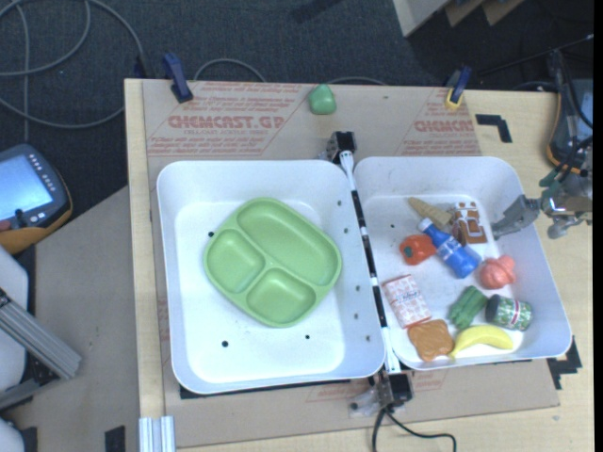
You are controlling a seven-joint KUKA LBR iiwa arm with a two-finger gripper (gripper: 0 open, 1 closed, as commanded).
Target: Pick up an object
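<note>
Approaching: gripper (pixel 521 217) hovers at right bin's (pixel 528 182) right edge, jaws spread, holding nothing.
Next: descend onto pink toy (pixel 497 271), then close.

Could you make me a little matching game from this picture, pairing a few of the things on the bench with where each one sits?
Things:
1. green divided plate
2. banana
3. small green ball
4. claw

Places:
A. on the brown board beyond the bins
B. at the right bin's right rim
C. in the left bin
D. at the near edge of the right bin

Pairs: 1-C, 2-D, 3-A, 4-B
</note>
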